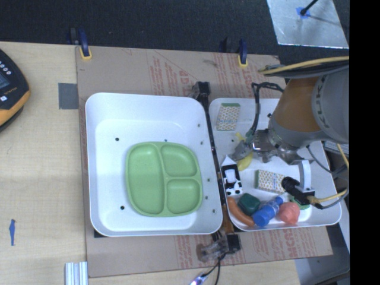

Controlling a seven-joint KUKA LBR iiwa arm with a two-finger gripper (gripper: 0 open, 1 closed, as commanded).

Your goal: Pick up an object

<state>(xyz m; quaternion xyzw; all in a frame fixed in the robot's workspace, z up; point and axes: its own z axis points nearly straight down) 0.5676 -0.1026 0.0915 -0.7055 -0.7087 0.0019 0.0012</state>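
Observation:
The right bin holds a heap of small things along its near side: an orange carrot-like piece, a dark green block, a blue bottle, a pink-red lump, a black-and-white toy and a patterned card. Another patterned card lies at the bin's far left. My gripper hangs low over the middle of this bin, above a yellowish object, with the grey arm and its orange band coming in from the right.
The left bin contains a green divided plate. A black divider rail runs between the bins. Cables loop near the wrist. A yellow-and-black device sits at the bench's far left.

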